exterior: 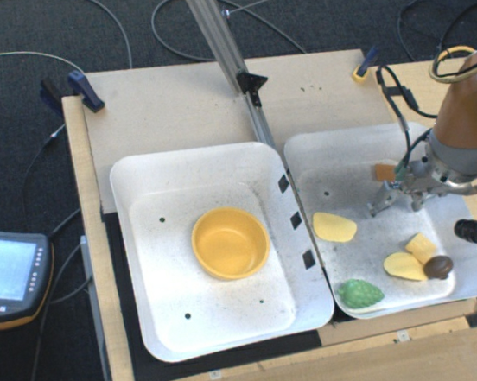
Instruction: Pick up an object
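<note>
- Gripper point(390, 202) low over right white bin point(338, 150), fingers spread apart, nothing between them; wrist partly cut off at frame edge.
- Small orange block point(383, 172) just behind gripper, half hidden.
- Pale yellow flat piece point(335, 226) lies left of gripper; yellow wedge point(403, 266), yellow cylinder point(419, 247), brown ball point(439, 267), green lump point(359, 292) near front wall.
- Left white bin point(136, 177) holds yellow round bowl point(230, 243).
- Tan bench point(167, 107); dark carpet, cables, handheld screen pendant point(6, 275) at left.

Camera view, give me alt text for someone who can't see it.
A grey robot arm reaches from the right over the right bin, its gripper low above the floor near a yellow piece. A green item, two more yellow pieces and a brown one lie nearby; the left bin holds a yellow bowl.
</note>
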`<act>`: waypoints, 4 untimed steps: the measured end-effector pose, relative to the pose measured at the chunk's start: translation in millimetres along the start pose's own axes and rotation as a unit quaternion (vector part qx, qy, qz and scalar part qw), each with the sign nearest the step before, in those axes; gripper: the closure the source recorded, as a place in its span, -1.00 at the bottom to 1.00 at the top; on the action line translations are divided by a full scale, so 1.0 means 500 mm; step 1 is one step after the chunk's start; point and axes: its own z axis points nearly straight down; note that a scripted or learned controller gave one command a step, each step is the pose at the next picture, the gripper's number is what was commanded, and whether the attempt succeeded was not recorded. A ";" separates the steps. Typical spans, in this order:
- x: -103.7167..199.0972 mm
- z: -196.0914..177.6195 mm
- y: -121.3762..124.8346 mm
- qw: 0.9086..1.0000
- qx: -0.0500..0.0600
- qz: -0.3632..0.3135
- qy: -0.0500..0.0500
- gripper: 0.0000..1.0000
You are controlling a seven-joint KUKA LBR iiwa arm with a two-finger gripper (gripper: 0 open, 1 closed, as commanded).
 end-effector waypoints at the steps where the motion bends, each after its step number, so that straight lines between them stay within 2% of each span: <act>1: -0.001 -0.027 0.003 1.000 -0.003 0.000 -0.001 1.00; 3: -0.004 -0.221 -0.004 1.000 -0.005 0.000 -0.001 1.00; 4: 0.108 -0.249 0.009 1.000 -0.003 -0.003 0.000 1.00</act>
